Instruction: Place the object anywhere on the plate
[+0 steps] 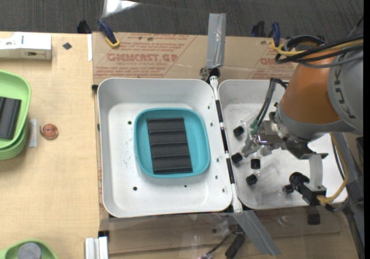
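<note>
Pale wood bench [58,194] carries two shallow white bins side by side. Small black objects [239,131] lie scattered on the right bin [243,93] floor, loose and too small to make out. Left bin [115,194] holds the teal plate [142,136], smooth and rounded-square, with a dark ribbed slab [170,145] on it. My gripper [254,143] hangs over the right bin; my wrist hides its grip, so I cannot tell.

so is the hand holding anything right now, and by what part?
Cannot tell: the hand hangs over the right bin, its tip hidden under the arm.
</note>
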You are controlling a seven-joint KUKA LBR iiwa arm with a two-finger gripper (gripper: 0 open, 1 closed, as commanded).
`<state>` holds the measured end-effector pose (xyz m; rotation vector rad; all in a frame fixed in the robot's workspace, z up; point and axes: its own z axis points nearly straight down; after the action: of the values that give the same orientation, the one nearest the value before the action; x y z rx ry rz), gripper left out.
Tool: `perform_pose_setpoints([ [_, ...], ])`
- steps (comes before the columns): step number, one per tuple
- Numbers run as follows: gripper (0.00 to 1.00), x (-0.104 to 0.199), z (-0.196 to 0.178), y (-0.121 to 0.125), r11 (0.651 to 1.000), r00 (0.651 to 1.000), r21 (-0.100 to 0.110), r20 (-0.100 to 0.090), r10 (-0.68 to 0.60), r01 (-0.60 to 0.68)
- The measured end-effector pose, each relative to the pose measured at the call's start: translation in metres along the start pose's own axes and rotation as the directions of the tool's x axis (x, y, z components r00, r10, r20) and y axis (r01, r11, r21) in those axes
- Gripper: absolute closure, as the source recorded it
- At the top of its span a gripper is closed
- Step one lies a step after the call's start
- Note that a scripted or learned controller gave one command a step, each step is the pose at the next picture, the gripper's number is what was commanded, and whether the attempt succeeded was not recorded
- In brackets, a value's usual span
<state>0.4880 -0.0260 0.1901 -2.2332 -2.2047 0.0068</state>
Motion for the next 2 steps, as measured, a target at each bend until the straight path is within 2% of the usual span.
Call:
perform_pose_setpoints([
  [1, 1.00, 0.0709, 0.0000, 0.0343, 0.999, 0.999, -0.001, 0.002, -0.033, 0.033],
  [2, 0.00, 0.0709, -0.0001, 0.0343, 0.999, 0.999, -0.001, 0.002, -0.033, 0.033],
])
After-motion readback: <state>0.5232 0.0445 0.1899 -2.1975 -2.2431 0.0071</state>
